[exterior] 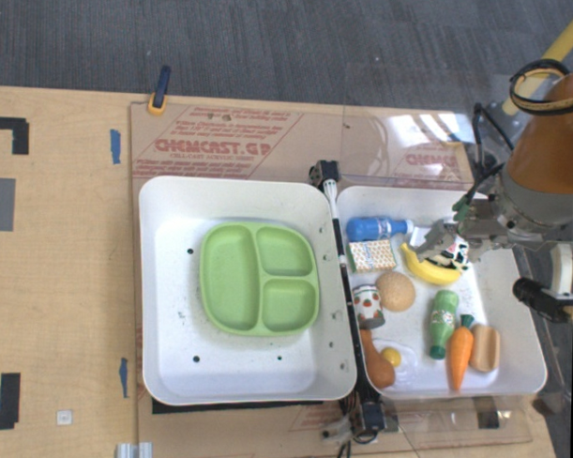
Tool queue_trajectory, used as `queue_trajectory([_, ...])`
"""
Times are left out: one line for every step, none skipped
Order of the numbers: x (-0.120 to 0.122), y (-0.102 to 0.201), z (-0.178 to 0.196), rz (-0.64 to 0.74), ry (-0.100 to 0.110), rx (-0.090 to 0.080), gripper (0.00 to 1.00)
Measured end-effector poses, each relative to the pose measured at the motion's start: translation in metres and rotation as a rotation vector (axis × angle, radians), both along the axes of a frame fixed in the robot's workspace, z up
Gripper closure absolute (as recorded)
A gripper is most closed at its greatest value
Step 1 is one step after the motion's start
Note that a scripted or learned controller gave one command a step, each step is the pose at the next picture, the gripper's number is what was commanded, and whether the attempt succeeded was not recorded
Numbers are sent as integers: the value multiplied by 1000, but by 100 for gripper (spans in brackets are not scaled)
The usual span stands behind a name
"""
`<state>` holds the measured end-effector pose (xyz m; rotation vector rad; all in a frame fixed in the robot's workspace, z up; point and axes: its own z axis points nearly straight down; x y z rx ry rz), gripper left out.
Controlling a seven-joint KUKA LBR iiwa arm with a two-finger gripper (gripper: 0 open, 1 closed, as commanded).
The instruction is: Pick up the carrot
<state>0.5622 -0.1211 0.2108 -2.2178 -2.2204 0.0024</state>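
The orange carrot (458, 357) with a green top lies in the right bin (523, 307), near its front right. It rests between a green bottle (442, 323) on its left and a hot dog (486, 348) on its right. My gripper (445, 246) hangs over the back of the same bin, just above a yellow banana (430, 268). It is well behind the carrot and apart from it. I see nothing held in it.
The right bin also holds a blue bottle (378, 228), a waffle-like cracker (373, 255), a tan bun (395, 291), a small can (368, 306) and a brown food piece (377, 364). A green divided plate (261, 279) sits in the left bin (162, 294).
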Motion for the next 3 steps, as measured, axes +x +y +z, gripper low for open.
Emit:
queue_trajectory([-59,-59,-20,39,3,-3,0])
queue_trajectory([-78,-72,-113,301,-10,-3,0])
queue_trajectory([-77,-71,-104,298,-14,-6,100])
